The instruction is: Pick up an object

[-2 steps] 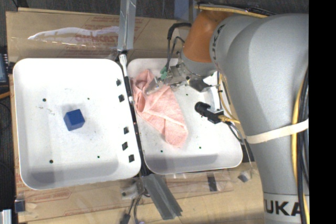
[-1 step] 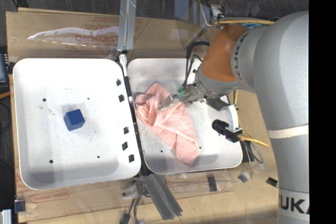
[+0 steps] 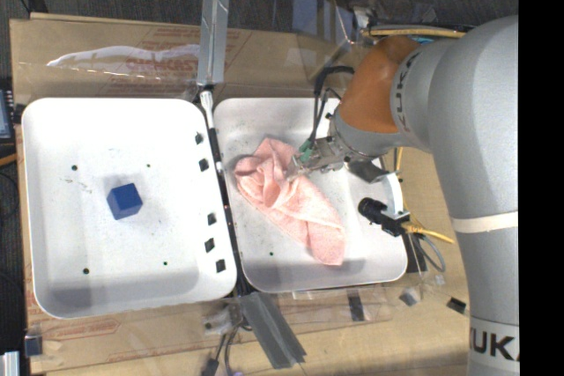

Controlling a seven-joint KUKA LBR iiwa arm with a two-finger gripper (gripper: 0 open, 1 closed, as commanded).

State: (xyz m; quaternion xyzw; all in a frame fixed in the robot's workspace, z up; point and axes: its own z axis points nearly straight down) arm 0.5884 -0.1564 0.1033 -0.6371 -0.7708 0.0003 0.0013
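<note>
Grey arm [image 3: 467,154] with orange band is seen nearest the lens, reaching in from the right over the right bin [image 3: 264,273]. Its gripper [image 3: 308,156] is lowered onto the upper edge of the pink cloth [image 3: 295,198]; whether the jaws are spread or closed cannot be told. The cloth lies crumpled on the bin floor, long axis running from upper left to lower right. Lifting is judged not yet done. A blue cube [image 3: 124,200] rests in the left bin [image 3: 53,295].
</note>
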